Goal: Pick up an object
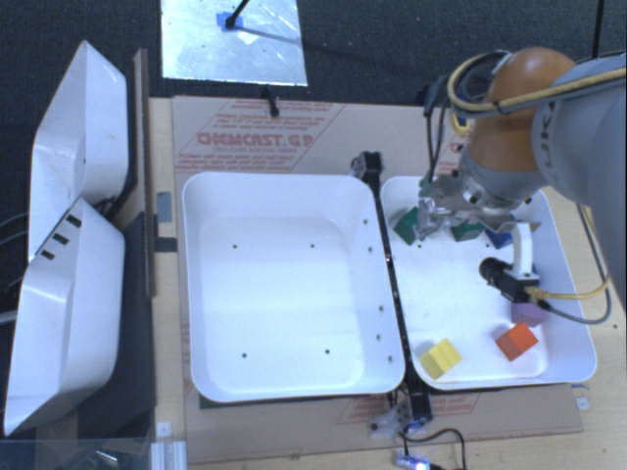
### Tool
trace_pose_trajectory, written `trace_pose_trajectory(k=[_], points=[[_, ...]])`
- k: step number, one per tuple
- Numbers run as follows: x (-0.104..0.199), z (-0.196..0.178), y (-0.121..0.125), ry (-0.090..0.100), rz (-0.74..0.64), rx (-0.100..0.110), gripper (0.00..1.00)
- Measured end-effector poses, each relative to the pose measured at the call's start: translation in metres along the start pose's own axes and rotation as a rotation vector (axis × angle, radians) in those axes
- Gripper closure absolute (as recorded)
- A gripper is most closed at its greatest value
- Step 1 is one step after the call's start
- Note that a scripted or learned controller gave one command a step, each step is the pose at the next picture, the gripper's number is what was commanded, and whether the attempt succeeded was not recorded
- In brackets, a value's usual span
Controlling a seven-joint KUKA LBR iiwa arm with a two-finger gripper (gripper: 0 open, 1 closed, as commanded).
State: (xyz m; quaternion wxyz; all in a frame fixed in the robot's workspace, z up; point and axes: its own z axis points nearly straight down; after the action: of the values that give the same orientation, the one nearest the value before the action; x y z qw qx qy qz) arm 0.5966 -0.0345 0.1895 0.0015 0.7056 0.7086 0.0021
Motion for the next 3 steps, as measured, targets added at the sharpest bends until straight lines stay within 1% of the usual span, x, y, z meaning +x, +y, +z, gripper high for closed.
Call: trace_pose_trajectory(k=[1, 2, 3], points=[[-0.003, 0.003, -0.001, -0.001, 0.004, 0.004, 0.0], [0.077, 0.003, -0.015, 0.001, -0.003, 0.005, 0.0], [0.072, -0.008, -0.014, -0.001, 0.004, 0.003, 1.0]])
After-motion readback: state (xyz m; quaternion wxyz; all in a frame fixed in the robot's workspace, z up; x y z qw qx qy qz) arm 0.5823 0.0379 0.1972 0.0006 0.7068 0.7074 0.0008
